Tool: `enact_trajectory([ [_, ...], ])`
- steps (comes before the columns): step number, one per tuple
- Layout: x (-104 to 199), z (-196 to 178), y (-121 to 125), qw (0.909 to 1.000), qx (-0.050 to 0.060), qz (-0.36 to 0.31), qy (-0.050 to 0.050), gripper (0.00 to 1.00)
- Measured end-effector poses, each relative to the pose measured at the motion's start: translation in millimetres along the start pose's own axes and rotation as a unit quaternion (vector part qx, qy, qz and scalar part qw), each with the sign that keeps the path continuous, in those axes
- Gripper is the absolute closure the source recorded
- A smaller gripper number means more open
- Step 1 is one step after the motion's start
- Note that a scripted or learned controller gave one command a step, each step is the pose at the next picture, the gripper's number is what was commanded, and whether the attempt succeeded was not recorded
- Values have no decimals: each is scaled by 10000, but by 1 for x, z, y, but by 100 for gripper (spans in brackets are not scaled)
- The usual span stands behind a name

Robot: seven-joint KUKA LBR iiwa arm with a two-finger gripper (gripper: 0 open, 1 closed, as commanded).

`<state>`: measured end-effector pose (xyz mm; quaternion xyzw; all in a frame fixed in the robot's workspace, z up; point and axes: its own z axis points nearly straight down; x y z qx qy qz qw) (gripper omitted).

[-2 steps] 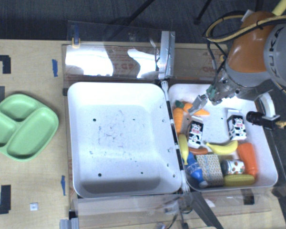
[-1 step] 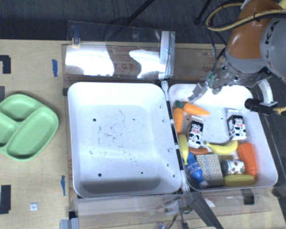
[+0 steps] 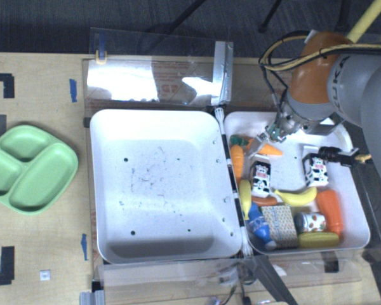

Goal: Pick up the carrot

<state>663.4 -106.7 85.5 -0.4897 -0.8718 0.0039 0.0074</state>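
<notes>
The arm comes in from the right side of the worktop (image 3: 38, 75), its orange band above the wrist, and the gripper (image 3: 274, 134) hangs over the far left part of the right bin (image 3: 355, 189). Whether the jaws are apart or together I cannot tell; they are small and partly lost against the clutter below.

The carrot (image 3: 237, 159) lies along the right bin's left wall, near its far corner, pointing roughly toward the near edge. A green leafy bit (image 3: 240, 142) sits at its far end. Just beside the gripper is a small orange piece (image 3: 270, 149).

Below the carrot a yellow item (image 3: 245, 199) runs down the same wall. Two cow-patterned cartons (image 3: 260, 178) stand in the bin, one mid-bin and one toward the right wall. A banana (image 3: 297, 196) curves between them, with a speckled sponge (image 3: 280, 224) and a small can (image 3: 312, 222) nearer the front.

The left bin (image 3: 101, 170) sits alongside. A green divided plate (image 3: 30, 168) rests at the worktop's left edge.
</notes>
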Motion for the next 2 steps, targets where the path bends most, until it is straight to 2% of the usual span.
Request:
enact_trajectory([
  [1,-2,-12,3,10000,-63,-9,-55,100],
  [2,64,-100,42,9956,-93,930,-50,100],
])
